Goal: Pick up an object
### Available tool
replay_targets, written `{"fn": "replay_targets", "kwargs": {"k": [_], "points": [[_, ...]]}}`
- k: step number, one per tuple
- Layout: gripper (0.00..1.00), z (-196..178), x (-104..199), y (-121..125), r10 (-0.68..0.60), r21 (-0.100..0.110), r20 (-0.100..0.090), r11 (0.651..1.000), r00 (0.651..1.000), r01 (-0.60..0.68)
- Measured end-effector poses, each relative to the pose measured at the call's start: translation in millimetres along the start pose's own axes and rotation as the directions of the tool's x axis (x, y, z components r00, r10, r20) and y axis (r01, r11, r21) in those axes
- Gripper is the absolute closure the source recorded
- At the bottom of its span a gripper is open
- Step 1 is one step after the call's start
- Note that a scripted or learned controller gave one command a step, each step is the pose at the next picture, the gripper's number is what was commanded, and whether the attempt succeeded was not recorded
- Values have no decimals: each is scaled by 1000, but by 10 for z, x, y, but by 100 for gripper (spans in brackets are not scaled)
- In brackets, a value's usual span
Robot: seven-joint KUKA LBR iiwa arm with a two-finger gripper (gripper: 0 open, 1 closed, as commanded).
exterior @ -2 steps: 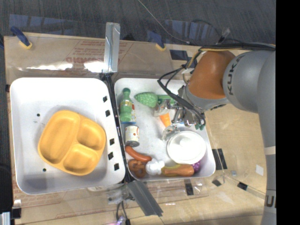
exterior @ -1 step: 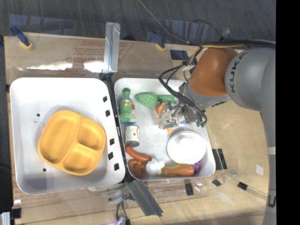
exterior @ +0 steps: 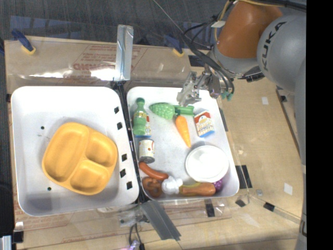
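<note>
Pincer (exterior: 188, 95) just above green veg (exterior: 162, 110) & carrot (exterior: 182, 129), grip state unclear

My claw (exterior: 188, 94) looks like bare, dull metal, and my arm (exterior: 283, 40) wears smooth grey casing with a glossy orange band. Both bins (exterior: 26, 139) seem matt white plastic. The yellow tray (exterior: 79, 158) is smooth plastic (a soft sheen). The worktop (exterior: 265, 155) looks like pale matt wood. The white lid (exterior: 207, 163) looks smooth.
</note>
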State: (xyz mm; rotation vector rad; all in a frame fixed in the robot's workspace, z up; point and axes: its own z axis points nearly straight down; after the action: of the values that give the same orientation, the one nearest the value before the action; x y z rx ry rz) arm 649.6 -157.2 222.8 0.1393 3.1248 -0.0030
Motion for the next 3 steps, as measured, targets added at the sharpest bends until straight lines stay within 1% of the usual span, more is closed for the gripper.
{"fn": "replay_targets", "kwargs": {"k": [1,2,3], "points": [[100,-72,4,7,-5,1,-5,1000,1000,5],[0,-68,5,12,-6,0,-5,1000,1000,6],[0,1307,536,-58,-3,-1,-14,1000,1000,3]]}}
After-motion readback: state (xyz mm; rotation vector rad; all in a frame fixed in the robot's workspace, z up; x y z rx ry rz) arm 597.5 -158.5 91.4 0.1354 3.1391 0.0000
